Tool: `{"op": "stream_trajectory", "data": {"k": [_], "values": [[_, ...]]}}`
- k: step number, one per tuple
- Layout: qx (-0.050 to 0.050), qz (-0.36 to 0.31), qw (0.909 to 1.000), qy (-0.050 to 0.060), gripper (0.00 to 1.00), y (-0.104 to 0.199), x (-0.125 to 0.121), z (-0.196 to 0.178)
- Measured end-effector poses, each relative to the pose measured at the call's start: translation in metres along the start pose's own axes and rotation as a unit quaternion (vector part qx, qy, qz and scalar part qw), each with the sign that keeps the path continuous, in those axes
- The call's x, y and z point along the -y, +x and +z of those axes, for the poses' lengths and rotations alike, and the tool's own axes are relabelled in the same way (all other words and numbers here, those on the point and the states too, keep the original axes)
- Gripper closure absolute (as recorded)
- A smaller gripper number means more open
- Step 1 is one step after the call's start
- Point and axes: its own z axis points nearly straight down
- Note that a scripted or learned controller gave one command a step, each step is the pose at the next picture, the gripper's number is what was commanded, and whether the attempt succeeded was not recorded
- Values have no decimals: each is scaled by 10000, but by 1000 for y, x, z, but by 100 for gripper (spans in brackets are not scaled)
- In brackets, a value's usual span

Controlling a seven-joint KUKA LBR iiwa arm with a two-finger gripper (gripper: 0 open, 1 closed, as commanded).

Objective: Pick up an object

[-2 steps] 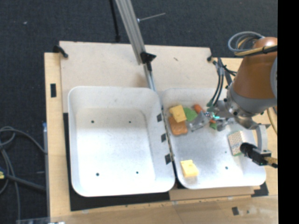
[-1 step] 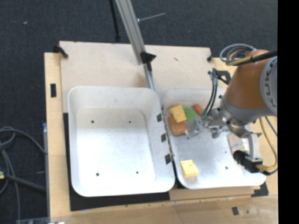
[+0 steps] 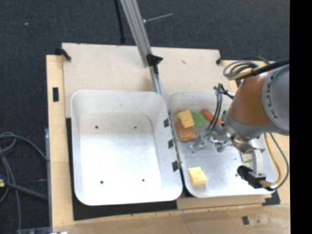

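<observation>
**Arm low over the right bin, jaws unclear**

You have the gripper (image 3: 210, 143) down inside the right bin (image 3: 222, 191), near its middle. Its metal parts spread left and right under the wrist, but you cannot tell whether the jaws are apart or together, and nothing can be seen between them.

Just left of the gripper lies a brown block (image 3: 185, 133), close to the bin's left wall. A yellow block (image 3: 185, 118) rests on its upper end, touching it. Beside that, toward the arm, sits a green piece (image 3: 198, 118), and next to it an orange piece (image 3: 207, 114) partly hidden by the cables at the wrist. These four form one cluster in the bin's upper left part, just beside the gripper; whether it touches any of them you cannot tell.

A second yellow block (image 3: 197, 176) lies alone lower in the same bin, near the front left corner, apart from the gripper and the cluster.

The arm (image 3: 258, 106) covers the bin's right side, its orange band above the wrist, with looped cables above it and a black fitting near the bin's front right corner.

The left bin (image 3: 83, 106) stands against the right one, their walls touching. Both sit on the table (image 3: 107, 67), and a metal pole (image 3: 139, 28) rises at a slant from behind the seam between them
</observation>
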Motion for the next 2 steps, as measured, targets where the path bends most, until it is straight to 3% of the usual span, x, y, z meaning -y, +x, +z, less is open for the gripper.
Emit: {"op": "stream_trajectory", "data": {"k": [1,2], "values": [[-1,1,10000,-7,0,-2,0,42],[-9,35,10000,-56,100,-1,-2,29]]}}
